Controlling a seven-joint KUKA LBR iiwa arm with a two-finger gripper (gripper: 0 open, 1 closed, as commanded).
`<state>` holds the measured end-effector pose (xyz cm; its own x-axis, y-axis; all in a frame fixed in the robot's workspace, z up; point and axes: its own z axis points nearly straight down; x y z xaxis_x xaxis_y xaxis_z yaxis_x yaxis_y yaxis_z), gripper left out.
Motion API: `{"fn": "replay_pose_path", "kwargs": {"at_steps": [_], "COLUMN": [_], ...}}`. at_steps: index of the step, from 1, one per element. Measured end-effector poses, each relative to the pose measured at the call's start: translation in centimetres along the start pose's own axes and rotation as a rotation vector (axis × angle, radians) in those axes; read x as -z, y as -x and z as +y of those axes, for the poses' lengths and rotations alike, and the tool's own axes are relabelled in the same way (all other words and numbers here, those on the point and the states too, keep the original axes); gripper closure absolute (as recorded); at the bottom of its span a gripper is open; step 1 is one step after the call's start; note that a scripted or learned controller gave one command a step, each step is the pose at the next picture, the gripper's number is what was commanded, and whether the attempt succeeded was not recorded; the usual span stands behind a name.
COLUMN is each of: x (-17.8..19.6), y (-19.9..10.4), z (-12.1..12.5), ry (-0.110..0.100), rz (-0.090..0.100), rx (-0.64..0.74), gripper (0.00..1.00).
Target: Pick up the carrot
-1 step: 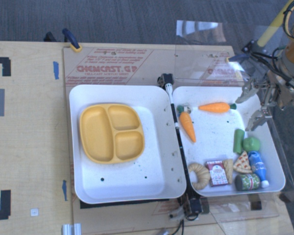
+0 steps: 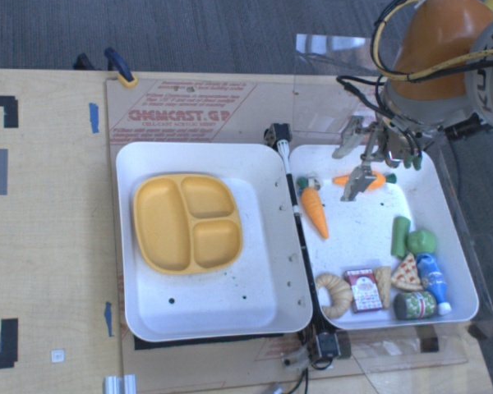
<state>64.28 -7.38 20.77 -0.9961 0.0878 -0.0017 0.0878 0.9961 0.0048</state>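
Starting at the near edge of the right bin [image 2: 464,290]: a dark green bottle [image 2: 416,305], a blue bottle [image 2: 432,276], a pizza slice [image 2: 407,272], a red box [image 2: 363,290] and a bagel [image 2: 334,294] lie close together along the front wall. Just behind them sit two green items [image 2: 412,238], possibly a cucumber and a pepper; detail is too coarse to confirm. The carrot [image 2: 314,207] lies flat on the bin floor near the left wall, green top toward the far side, tip pointing near. Nothing touches it. Left bin [image 2: 148,306] holds a yellow divided tray [image 2: 188,222]. Farther back, the gripper [image 2: 363,177] hangs over the far part of the right bin, to the right of the carrot and apart from it. Its metal fingers [image 2: 359,183] overlap a small orange object [image 2: 376,180]; whether the jaws are spread or closed, or grip that object, cannot be told. The arm [image 2: 440,43] rises behind, at far right.
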Motion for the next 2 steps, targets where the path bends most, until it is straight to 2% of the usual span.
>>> {"fn": "replay_pose_path", "kwargs": {"at_steps": [1, 2], "x": [-2.3, -2.1], "y": [-2.2, -1.9], "z": [7.1, 1.1], "ry": [-0.002, -0.005], "rz": [0.001, -0.001], "rx": [-0.196, -0.072], "gripper": [0.0, 0.0]}}
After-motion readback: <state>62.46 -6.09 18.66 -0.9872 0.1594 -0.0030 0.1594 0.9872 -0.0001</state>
